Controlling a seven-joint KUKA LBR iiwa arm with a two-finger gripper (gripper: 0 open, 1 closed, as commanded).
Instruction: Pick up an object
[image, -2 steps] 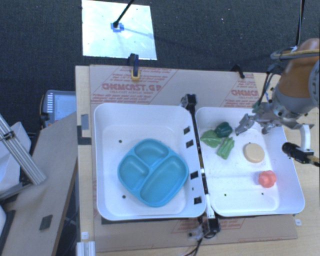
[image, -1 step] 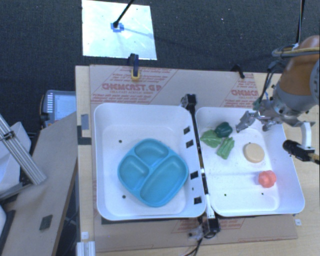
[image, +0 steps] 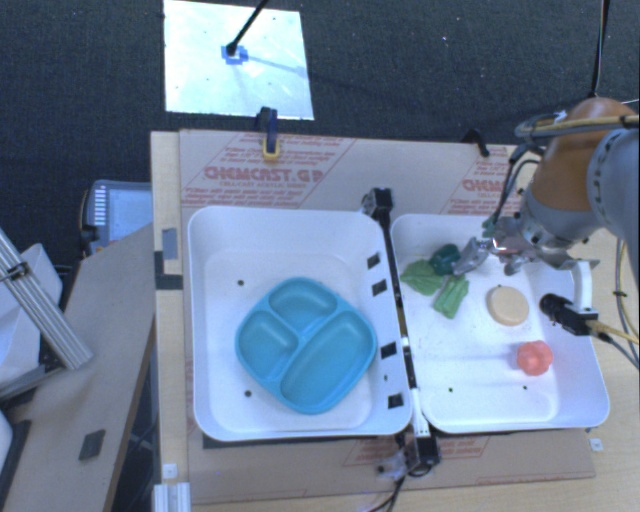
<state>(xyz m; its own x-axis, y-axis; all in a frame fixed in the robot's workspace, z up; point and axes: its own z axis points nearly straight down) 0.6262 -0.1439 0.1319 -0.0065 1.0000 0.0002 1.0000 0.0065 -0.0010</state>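
The green toy pieces (image: 440, 280) just below-left of your gripper (image: 470, 258) look light and soft; pinch a narrow edge. I cannot tell the gripper's state.

Right bin (image: 575, 405) floor lies open below red object (image: 534, 357).

Grey arm (image: 590, 180) with orange band, bent low from the right, tool (image: 470, 257) leftward
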